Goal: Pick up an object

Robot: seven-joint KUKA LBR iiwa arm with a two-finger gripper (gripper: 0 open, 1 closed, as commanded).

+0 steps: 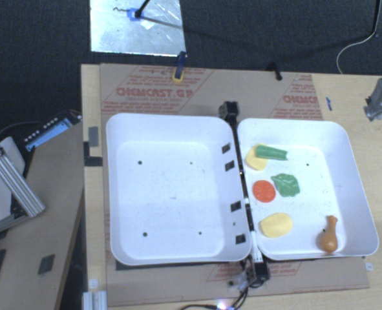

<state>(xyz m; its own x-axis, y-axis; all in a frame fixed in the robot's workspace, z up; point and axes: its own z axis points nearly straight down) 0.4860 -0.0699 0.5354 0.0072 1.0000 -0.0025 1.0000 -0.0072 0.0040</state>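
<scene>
Fingers point(380, 102), open or closed unclear, beyond the right bin point(315, 189); orange disc point(263, 191), green leaf point(286, 185) inside.

Red lettering "CHEMCAST GP" is printed on the brown protective sheet point(158, 86) beyond the left bin; similar red print, far right, cannot be read.

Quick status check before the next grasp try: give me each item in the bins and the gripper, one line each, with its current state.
green cylinder: lying flat, right bin, top, overlapping the pale yellow piece.
pale yellow piece: flat, partly under the green cylinder.
green leafy piece: flat, mid bin.
red disc: flat, beside the leafy piece.
yellow oval: flat, apart.
orange gourd-shaped toy: on its side, near the right wall.
left bin: sitting level.
gripper: outside the bins, at the right edge.
</scene>
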